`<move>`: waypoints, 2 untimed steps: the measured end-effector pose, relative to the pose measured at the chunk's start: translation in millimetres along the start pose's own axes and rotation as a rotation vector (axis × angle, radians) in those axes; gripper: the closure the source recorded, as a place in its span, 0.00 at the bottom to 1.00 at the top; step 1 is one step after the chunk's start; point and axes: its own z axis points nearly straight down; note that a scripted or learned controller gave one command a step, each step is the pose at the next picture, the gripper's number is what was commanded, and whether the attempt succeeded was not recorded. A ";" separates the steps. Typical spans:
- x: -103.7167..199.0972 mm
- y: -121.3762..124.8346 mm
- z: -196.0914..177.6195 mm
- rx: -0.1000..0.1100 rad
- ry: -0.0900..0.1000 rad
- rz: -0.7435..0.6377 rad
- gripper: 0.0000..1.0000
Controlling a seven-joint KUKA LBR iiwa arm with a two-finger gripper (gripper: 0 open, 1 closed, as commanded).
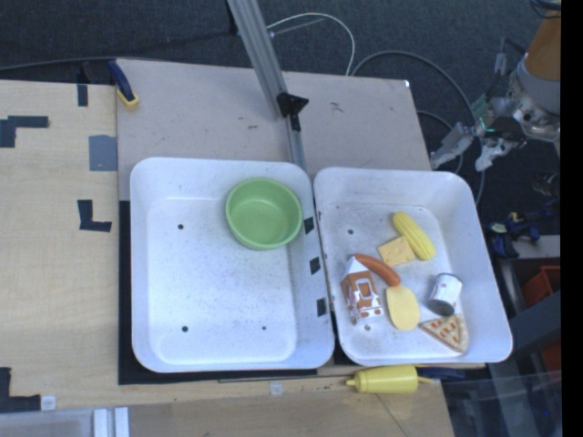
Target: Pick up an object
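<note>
My gripper [467,149] hangs at the upper right, just beyond the far right corner of the right bin [474,244]. Its two fingers stand apart, open, with nothing between them. In the right bin lie a yellow corn cob [414,235], a cheese wedge [396,251], a red sausage [376,269], an orange-and-white carton [362,299], a yellow oval piece [403,308], a small metal can [444,291] and a pizza slice [444,332]. A green bowl [263,213] sits at the far side of the left bin [159,271].
A slanted metal pole [262,48] comes down to the gap between the bins at the back. A yellow squeeze bottle [387,380] lies on the bench in front of the right bin. Cables run behind the bins near the arm.
</note>
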 end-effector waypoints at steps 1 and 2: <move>-0.1 -0.1 0.0 0.001 0.000 0.000 0.00; 4.3 0.7 44.2 0.004 0.001 -0.001 0.00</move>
